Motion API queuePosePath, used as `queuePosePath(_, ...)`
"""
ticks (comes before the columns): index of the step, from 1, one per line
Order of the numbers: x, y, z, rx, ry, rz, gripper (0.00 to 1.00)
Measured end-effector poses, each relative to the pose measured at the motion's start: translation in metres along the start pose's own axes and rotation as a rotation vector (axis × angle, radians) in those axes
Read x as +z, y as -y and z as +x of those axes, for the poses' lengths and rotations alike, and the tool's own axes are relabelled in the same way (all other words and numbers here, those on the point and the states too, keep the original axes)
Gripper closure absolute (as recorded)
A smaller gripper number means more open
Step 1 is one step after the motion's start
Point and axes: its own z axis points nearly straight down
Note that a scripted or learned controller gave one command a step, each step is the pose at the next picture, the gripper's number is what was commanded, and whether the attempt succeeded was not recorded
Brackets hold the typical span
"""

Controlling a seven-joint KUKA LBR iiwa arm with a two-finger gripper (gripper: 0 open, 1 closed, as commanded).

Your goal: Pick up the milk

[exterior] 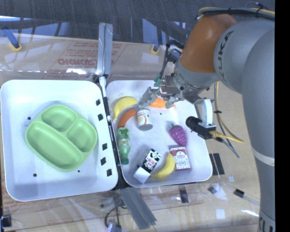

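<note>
Lying tilted near the right bin's front edge, milk [148, 166] likely being light, stiff-sided, graspable across narrow flanks; pincer [160, 96] state impossible to tell.

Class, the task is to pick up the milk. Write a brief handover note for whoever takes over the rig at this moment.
Gripper: over the back of the right bin, above the can; nothing seen between its fingers.
Milk: lying at the bin's front edge, against the banana, well away from the gripper.
Done: nothing; the milk is not picked up.
Left: move to the milk, grasp it, lift it.
</note>
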Motion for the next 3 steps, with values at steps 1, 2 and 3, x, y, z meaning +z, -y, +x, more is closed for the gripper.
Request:
queuePosePath(1, 0.038, 0.062, 0.038, -0.146, 0.0, 0.0, 0.0)
queuePosePath(2, 0.097, 0.112, -0.006, 0.013, -0.001, 0.0, 0.0)
queuePosePath(3, 0.136, 0.111, -0.012, -0.133, -0.001, -0.004, 0.0)
